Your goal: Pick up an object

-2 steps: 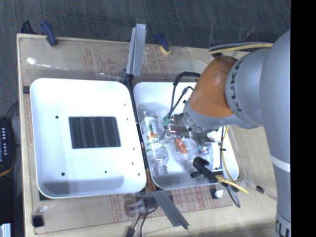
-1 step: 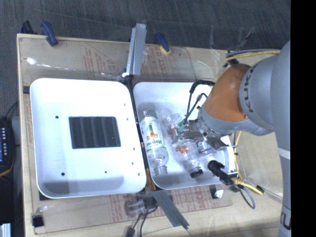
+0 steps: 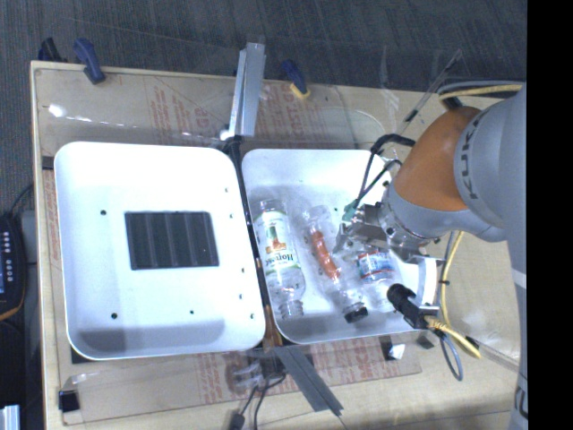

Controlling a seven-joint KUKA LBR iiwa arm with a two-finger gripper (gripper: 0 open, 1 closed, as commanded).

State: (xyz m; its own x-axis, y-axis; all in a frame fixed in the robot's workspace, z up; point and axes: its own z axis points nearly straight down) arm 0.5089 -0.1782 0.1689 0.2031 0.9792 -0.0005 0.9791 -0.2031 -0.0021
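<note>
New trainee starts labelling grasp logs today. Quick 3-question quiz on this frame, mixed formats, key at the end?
1. True or false: the clear bottle with the white label lies in the right bin, near its left wall.
2. Multiple choice: the dark ribbed rectangle sits in
A. the right bin
B. the left bin
C. the bench outside both bins
3. Fill in: the gripper is over the ___ bin, close to a small bottle with a blue label and a clear bottle with an orange label.

Key: 1 true; 2 B; 3 right.
</note>
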